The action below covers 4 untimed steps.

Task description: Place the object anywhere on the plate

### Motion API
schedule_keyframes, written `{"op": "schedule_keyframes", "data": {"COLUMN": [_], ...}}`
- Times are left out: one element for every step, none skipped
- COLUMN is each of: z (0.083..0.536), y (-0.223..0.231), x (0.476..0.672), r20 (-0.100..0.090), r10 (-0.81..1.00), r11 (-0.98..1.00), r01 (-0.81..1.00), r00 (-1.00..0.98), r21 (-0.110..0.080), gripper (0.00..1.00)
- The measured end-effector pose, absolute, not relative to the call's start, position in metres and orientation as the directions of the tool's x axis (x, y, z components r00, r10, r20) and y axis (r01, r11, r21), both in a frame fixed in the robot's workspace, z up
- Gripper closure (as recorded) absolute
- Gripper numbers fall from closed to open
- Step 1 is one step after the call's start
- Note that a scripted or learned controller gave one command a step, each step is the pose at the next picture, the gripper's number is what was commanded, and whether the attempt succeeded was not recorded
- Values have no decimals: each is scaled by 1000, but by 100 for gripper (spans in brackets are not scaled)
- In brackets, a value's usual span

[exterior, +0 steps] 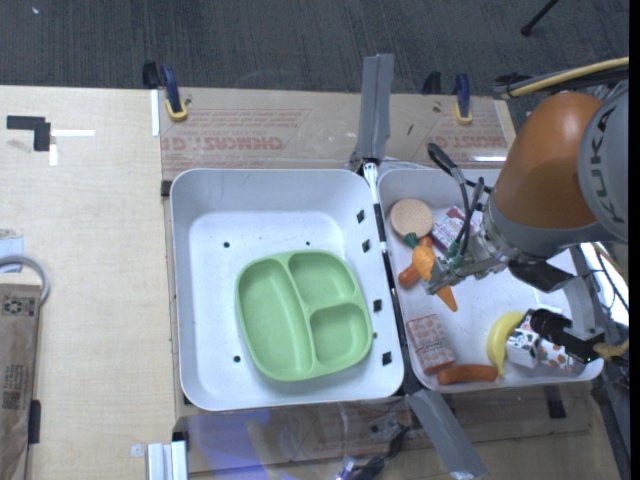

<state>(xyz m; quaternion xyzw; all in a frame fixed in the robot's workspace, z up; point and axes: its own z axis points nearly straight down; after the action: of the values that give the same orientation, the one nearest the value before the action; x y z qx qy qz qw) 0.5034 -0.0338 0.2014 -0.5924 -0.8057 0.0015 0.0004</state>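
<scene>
From the camera above the bench we see two white bins side by side; the left bin [200, 298] holds a green plate [303, 314] with three compartments, lying a little aslant, and nothing lies on it. The right bin [400, 190] holds the loose things; a round tan disc [410, 215] sits near its upper left corner, an orange carrot-like toy [424, 260] lies just below that, and a small reddish packet [430, 339] lies lower down, near the bin's left wall; a red sausage-shaped piece [466, 373] rests along the lower rim, with a yellow banana [498, 338] just above it and a small printed carton [534, 353] beside the banana. The arm [548, 173], with its orange band, reaches in from the right over this bin; the gripper [447, 273] hangs low beside the carrot-like toy, touching or nearly so; whether the pincer is open or closed we cannot tell, as its tips merge with the clutter beneath.
</scene>
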Motion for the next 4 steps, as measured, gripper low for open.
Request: {"op": "schedule_keyframes", "data": {"z": [190,205,205,205], "y": [27,120,120,120], "x": [478,530,530,530], "r20": [1,-1,-1,-1], "r10": [902,862,863,863], "r11": [431,506,506,506], "r01": [902,862,863,863], "r00": [-431,-506,-506,-506], "r21": [-4,-4,-4,-4], "gripper": [100,100,0,0]}}
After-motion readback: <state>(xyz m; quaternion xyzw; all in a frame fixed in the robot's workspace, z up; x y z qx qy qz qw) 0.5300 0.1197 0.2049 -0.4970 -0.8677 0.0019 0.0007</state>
